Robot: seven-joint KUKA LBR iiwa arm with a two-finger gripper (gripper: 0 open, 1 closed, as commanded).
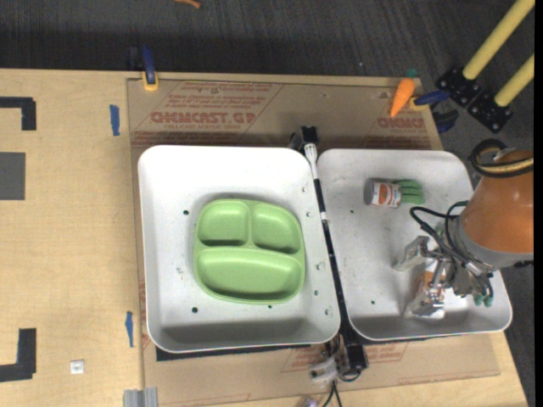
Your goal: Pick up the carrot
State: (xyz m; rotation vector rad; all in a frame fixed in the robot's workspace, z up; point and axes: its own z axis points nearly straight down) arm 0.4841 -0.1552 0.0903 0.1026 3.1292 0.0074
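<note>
A wooden bench point(68, 227) carries two white bins. Low in the right bin point(356, 320), the gripper point(431, 291) stands; its spread is unreadable. The carrot point(402, 96) lies outside, behind that bin. A green divided plate point(250, 250) fills the left bin point(161, 227).

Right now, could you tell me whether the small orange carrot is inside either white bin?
Out. The small orange carrot lies on the cardboard beyond the right white bin.

Arm enters from right edge, orange band point(507, 214) at wrist, dark cables looped beside it. Hand point(434, 288) low, pointing down-left from wrist. Metallic finger assembly blurred; finger spacing unclear. Nothing discernible between fingers.
</note>
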